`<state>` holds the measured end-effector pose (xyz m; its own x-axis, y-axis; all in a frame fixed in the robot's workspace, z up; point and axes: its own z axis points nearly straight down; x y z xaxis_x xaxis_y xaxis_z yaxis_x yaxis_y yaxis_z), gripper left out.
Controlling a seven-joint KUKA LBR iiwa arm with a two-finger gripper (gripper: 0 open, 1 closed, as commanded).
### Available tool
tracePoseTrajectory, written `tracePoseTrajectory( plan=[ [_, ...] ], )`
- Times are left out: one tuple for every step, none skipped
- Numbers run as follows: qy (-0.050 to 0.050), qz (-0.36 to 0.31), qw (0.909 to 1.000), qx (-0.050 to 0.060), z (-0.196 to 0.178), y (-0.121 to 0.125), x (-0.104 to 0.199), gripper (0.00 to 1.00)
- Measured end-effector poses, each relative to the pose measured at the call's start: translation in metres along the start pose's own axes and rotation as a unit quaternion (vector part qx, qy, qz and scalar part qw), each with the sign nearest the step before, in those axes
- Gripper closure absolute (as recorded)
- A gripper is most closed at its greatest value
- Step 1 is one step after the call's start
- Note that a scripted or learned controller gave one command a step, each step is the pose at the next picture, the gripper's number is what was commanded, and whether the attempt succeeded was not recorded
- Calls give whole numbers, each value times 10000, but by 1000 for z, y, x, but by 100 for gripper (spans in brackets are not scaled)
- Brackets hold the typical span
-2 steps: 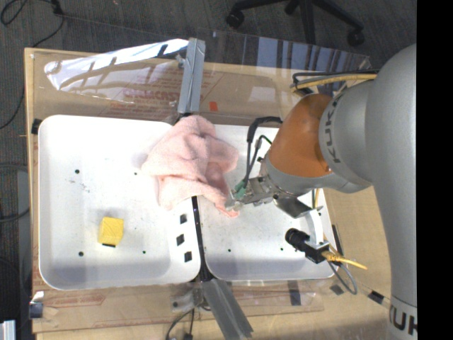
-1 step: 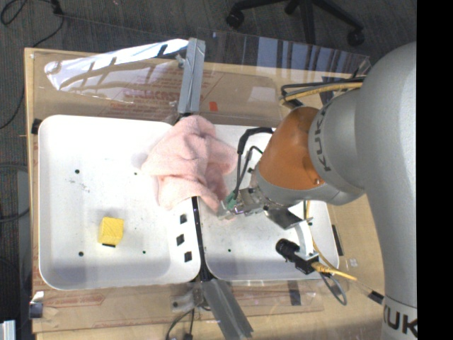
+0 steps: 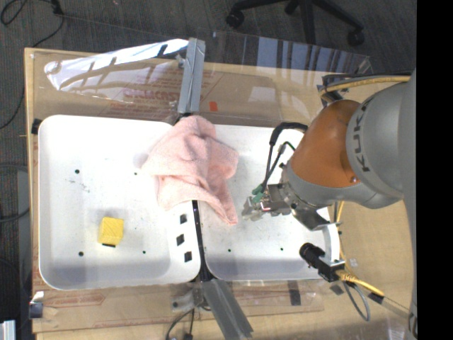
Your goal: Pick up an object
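The pincer (image 3: 253, 205) hangs low in the right bin (image 3: 297, 264), just beside the pink towel (image 3: 195, 167) draped across the divider; whether it is clenched I cannot tell. This looks like the approach step, and next it must close on the towel's near edge.

Crumpled pink towel (image 3: 196, 167) draped across both bins' divider, small yellow block (image 3: 111, 231) in left bin

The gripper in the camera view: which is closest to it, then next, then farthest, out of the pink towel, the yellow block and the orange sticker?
From the gripper, in the camera view:
1. Pink towel, just to the gripper's left in the picture, draped over the divide between the two bins.
2. Orange sticker, up on the bench beyond the bins.
3. Yellow block, far across in the left bin.
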<state>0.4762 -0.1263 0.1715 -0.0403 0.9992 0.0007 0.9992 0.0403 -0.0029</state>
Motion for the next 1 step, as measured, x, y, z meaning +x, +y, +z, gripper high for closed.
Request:
tracePoseTrajectory(
  plan=[
    [-4, -273, 9996, -5, -56, 110, 10, 100]
  ],
)
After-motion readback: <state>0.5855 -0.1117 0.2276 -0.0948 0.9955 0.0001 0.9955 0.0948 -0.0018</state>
